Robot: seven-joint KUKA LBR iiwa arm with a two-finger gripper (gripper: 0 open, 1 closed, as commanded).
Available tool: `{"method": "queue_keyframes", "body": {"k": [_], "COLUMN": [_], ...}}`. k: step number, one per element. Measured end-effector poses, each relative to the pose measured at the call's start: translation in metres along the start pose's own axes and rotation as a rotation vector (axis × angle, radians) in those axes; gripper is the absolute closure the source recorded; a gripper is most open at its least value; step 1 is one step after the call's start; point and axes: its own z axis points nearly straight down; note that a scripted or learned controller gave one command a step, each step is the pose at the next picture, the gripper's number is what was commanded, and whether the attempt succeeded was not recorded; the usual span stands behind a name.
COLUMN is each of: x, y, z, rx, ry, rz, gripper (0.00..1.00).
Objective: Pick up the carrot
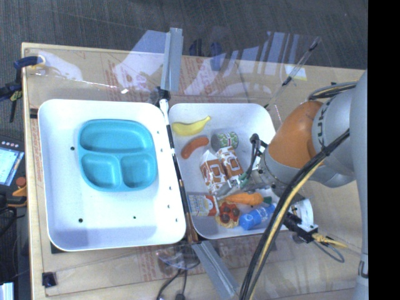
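Slim orange plastic carrot [245, 199], lying flat near the front right corner of the right-hand shallow white bin [261, 114], just beside a blue bottle [256, 217]; tool [255, 180] poised directly over it, apparently for grasping, opening indiscernible.

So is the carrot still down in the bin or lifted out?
In the bin: the carrot lies flat on the right bin's floor among the other items.

The orange carrot [245, 199] lies flat near the right bin's [265, 114] front edge.
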Motion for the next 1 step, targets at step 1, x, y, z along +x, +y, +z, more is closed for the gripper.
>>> {"method": "queue_keyframes", "body": {"k": [1], "x": [-0.0124], "y": [0.0592], "z": [-0.0561], "rx": [-0.002], "ry": [-0.002], "rz": [-0.011], "gripper": [0.00]}}
